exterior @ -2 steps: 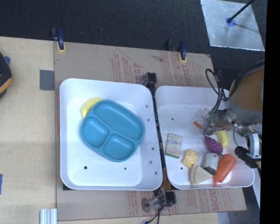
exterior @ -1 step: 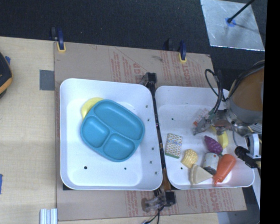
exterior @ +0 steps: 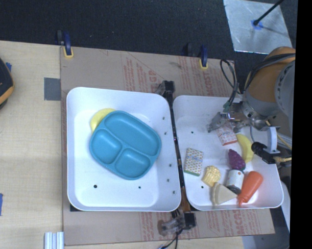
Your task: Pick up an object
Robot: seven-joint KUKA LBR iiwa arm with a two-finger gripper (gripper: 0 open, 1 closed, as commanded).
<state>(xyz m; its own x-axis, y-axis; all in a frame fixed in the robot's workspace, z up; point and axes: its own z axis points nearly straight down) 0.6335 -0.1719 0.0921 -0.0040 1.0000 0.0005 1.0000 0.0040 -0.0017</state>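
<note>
Right bin (exterior: 195, 110), shallow, white: holds every loose item I could lift, clustered in its near and right-hand part.

- Small white packet with red print (exterior: 227, 137), flat, lying just below my claw (exterior: 221, 122); touching or merely beside, I cannot tell.
- Yellow banana-shaped toy (exterior: 244, 146), slanted, just right of the packet.
- Purple grape-like lump (exterior: 236, 159), touching the banana's lower end.
- Orange carrot-shaped toy (exterior: 250, 186), tilted, against the bin's right wall.
- Small grey and white can (exterior: 234, 179), between the lump and the carrot.
- Cream wedge-shaped piece (exterior: 221, 194), nearest the front wall, just left of the carrot's tip.
- Yellow corn-cob piece (exterior: 211, 175), beside the wedge.
- Pale chequered card (exterior: 193, 161), flat, close to the bin's left wall.

My claw: metal fingers pointing left over the upper middle of the right bin, low over its floor. Whether they are spread or closed, I cannot tell; nothing is seen between them.

My arm (exterior: 269, 87): grey with an orange band, entering from the right above the bin's far right corner.

Left bin (exterior: 76, 144), shallow, white: holds a blue three-compartment plastic tray (exterior: 125, 144), lying over a yellow piece (exterior: 99, 118) that peeps out at its upper left.

Both bins rest on a brown cardboard sheet (exterior: 122, 69) clamped to the bench.
</note>
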